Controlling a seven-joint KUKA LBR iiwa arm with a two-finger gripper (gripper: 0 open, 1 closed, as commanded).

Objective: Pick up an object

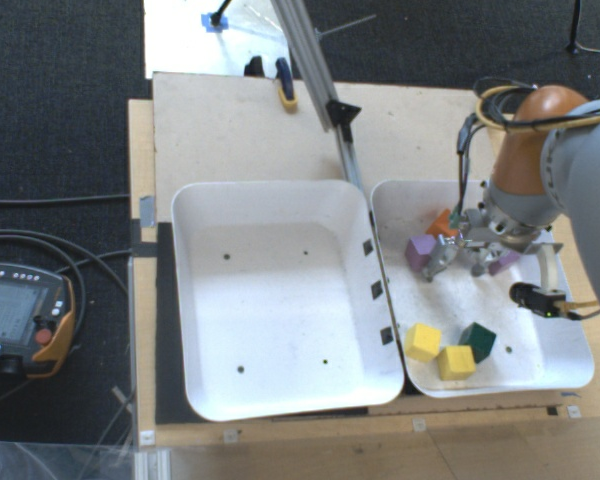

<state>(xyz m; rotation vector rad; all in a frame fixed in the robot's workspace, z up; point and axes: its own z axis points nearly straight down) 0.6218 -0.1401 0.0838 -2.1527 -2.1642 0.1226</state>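
Observation:
My gripper [457,262] hangs low over the back half of the right bin [570,363]. Its fingers stand apart, and I see only the bin floor between them. A purple block [418,251] lies just left of the left finger [437,264]. An orange block [441,222] sits behind the gripper, partly covered by it. A second purple piece [503,261] peeks out at the gripper's right side. Nearer the front lie two yellow blocks [423,342] [456,362] and a dark green block [478,339].
The left bin [195,268] stands beside the right one, their rims touching. A slanted metal pole [315,58] crosses above the back of the bench. Small clamps [285,83] lie on the board behind. A teach pendant [20,318] rests off the bench at the left.

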